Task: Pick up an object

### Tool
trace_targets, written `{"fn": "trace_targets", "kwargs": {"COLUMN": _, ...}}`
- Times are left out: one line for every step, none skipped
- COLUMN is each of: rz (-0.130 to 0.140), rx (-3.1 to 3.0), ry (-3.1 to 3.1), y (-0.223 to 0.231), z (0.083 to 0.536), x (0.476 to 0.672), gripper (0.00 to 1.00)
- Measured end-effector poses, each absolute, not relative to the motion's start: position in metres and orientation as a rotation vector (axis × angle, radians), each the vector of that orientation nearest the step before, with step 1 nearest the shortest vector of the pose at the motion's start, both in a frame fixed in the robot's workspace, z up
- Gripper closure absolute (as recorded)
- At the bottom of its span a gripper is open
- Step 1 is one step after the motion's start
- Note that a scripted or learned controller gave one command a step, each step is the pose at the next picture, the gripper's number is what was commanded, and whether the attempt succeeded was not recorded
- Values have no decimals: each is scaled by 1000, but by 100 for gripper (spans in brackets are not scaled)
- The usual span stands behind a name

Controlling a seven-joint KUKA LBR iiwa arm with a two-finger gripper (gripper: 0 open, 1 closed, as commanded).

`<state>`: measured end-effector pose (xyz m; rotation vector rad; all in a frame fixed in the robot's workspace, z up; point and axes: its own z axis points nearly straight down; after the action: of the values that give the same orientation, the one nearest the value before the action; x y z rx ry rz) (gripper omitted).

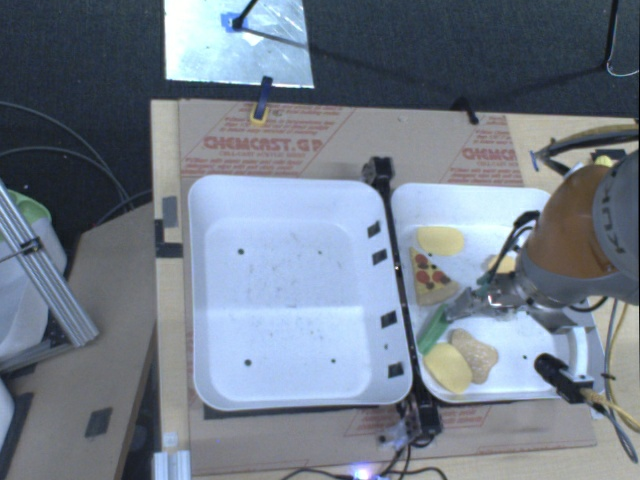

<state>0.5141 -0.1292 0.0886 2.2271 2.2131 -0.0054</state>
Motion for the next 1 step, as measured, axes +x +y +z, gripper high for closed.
{"fn": "trace_targets", "kwargs": {"rz": 2, "rx": 2218, "ry": 2222, "y": -123, "z": 104, "x": 515, "gripper": 100}}
